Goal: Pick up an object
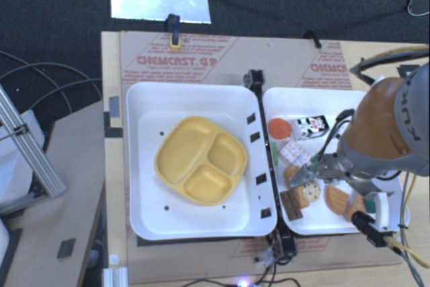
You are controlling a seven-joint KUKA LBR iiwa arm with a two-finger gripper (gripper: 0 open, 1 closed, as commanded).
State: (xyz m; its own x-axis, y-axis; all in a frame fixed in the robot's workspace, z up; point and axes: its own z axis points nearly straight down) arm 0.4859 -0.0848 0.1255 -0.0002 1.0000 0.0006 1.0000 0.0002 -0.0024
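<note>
The arm reaches in from the right over the right bin (282,101). My gripper (306,173) hangs low above the bin's middle, right over a tan cookie (310,193) and beside a pink-and-white checked packet (292,152). A red round lid (279,128) and a small black-and-white box (312,124) lie toward the bin's back. A brown bar (291,203) rests at the front left, and an orange pastry-like piece (338,200) sits at the front under the wrist. Nothing is visibly held between the fingers.
The left bin (144,212) holds a yellow three-compartment plate (201,159), tilted. A black divider strip (263,144) runs between the bins. Cardboard (201,60) lines the bench behind them.
</note>
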